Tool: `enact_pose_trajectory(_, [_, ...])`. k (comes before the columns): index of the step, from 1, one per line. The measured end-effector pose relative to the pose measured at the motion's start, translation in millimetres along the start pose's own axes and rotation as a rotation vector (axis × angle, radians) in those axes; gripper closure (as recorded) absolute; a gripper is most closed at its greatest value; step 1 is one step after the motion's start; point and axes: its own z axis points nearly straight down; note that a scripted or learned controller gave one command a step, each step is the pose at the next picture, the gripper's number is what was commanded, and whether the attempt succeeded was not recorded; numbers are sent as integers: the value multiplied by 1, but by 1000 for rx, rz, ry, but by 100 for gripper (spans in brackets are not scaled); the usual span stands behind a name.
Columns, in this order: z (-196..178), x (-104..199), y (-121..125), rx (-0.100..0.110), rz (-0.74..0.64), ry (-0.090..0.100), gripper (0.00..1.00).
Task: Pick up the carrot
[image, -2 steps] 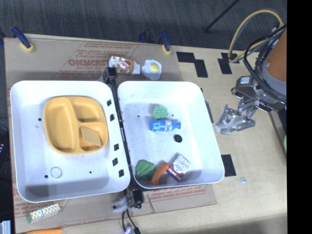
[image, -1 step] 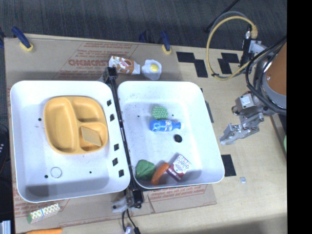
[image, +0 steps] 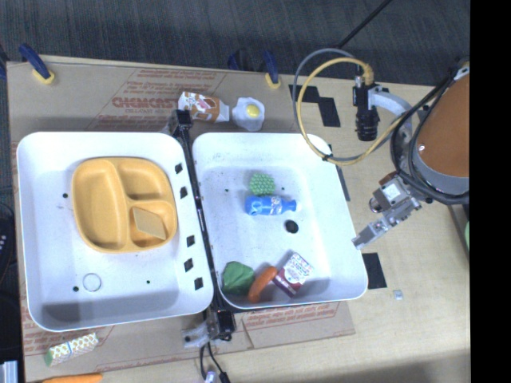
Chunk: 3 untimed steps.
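Gripper (image: 389,214), a small grey two-finger tool at the end of the grey arm (image: 447,146), hangs outside the right-hand shallow white bin (image: 339,214), just beyond its right rim and over the bare bench. Nothing lies between its fingers; how wide they stand is too small and blurred to tell.

By my reading the task is at its opening step: the approach has not yet brought the tool over the bin. The next move calls for a reach across the right rim and toward the bin's near edge, then a descent with the fingers set across the carrot's narrow width.

That small orange carrot (image: 262,283) lies near the bin's near edge, tilted, its pale tip toward the rim. It is crowded: a green leafy toy (image: 236,276) touches it on the side toward the bin's left wall, and a red and white packet (image: 294,274) sits just beside it on the other. Clean finger room looks scarce, so a neighbour may get pinched or nudged.
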Motion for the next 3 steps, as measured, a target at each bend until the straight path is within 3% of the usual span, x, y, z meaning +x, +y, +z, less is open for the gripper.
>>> enact_pose_trajectory(1, [-49, -10, -4, 2, -343, 2, 100])
enact_pose_trajectory(2, [-63, -2, -15, 5, -666, 3, 100])
enact_pose_trajectory(3, [-78, 6, -16, 8, -841, 4, 100])
